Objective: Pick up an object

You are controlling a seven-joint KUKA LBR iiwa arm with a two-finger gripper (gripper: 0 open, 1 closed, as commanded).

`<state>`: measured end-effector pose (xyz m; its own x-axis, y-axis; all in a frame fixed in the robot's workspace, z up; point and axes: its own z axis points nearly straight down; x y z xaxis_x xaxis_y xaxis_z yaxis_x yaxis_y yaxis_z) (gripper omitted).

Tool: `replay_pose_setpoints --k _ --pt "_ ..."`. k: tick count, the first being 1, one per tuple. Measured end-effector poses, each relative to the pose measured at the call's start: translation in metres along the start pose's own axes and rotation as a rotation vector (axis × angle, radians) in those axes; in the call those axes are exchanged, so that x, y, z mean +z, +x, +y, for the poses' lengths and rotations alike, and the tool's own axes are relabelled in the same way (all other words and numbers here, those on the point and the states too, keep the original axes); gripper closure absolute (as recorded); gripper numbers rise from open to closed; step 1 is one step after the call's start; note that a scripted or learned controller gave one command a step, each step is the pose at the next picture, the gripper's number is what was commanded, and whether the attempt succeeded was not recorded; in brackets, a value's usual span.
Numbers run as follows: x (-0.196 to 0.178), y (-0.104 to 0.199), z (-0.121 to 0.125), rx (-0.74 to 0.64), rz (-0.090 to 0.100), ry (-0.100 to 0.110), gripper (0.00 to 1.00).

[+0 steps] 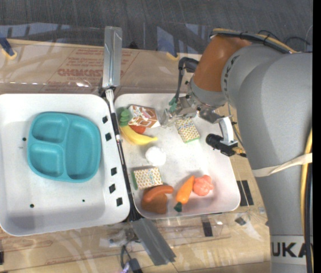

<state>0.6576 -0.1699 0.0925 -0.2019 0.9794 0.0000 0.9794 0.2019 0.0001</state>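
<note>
Currently: gripper (174, 111) low over the right bin's (228, 178) far end, just beside a small patterned packet (187, 131); grip state cannot be told.

Right bin stock: patterned packet at the far end by the gripper; red-and-white carton (143, 117) over a green item (125, 116); toy banana (137, 135); white ball (155, 156); second patterned packet (147, 177); brown sausage-like piece (155, 197); toy carrot (184, 190); orange-red fruit (203, 185). Left bin (12, 209): teal divided plate (64, 145). Nearest candidate, the far-end packet, likely light, flat, slightly yielding; best pinched across its narrow edges.
</note>
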Motion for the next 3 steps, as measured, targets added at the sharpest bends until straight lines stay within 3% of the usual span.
replay_pose_setpoints --k 1,2,3 --pt "0.0 -0.001 -0.001 0.001 -0.002 0.001 0.0" --pt "-0.001 0.069 0.014 -0.206 -0.006 0.0 0.0" --pt "-0.011 0.07 0.015 -0.208 -0.004 0.0 1.0"
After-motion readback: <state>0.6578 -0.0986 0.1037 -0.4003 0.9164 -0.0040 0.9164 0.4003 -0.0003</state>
